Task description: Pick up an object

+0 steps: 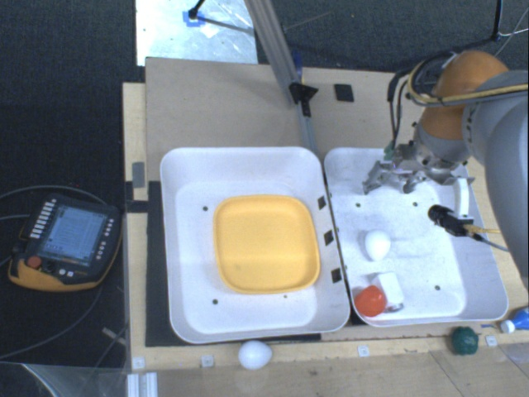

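The white egg (377, 245) lies untouched near the middle of the right bin (488, 304). The gripper (388, 180) hovers up-bin from it, seemingly spread and empty. Approach stage, I judge; next, swing over the egg and descend.

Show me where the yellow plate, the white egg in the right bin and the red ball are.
yellow plate (267, 243), camera view, middle of its flat face
white egg (377, 245), camera view, centre of its shell
red ball (369, 301), camera view, its top, beside a white block
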{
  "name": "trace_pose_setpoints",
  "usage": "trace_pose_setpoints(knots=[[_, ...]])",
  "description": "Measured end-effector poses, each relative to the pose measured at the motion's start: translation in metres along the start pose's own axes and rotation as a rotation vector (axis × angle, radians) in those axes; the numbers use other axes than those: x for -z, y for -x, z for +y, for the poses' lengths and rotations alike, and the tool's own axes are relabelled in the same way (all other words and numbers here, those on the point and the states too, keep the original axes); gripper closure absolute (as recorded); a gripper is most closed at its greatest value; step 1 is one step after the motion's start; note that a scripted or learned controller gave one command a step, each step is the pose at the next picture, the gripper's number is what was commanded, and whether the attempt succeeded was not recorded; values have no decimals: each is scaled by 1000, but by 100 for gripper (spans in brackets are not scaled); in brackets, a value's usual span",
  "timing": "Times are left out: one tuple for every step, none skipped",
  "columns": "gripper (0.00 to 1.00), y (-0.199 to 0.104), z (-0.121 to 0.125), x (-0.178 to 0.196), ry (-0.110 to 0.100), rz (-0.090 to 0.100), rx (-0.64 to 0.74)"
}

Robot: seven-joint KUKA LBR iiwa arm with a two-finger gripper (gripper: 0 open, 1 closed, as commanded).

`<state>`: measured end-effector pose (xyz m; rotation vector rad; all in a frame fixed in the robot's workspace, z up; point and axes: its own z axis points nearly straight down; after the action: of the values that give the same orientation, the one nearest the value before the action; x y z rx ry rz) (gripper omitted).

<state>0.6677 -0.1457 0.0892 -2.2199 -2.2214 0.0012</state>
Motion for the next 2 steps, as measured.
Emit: trace_pose_setpoints(knots=[[100, 0, 1, 13, 4, -1, 1], [100, -5, 1, 75, 7, -1, 0]])
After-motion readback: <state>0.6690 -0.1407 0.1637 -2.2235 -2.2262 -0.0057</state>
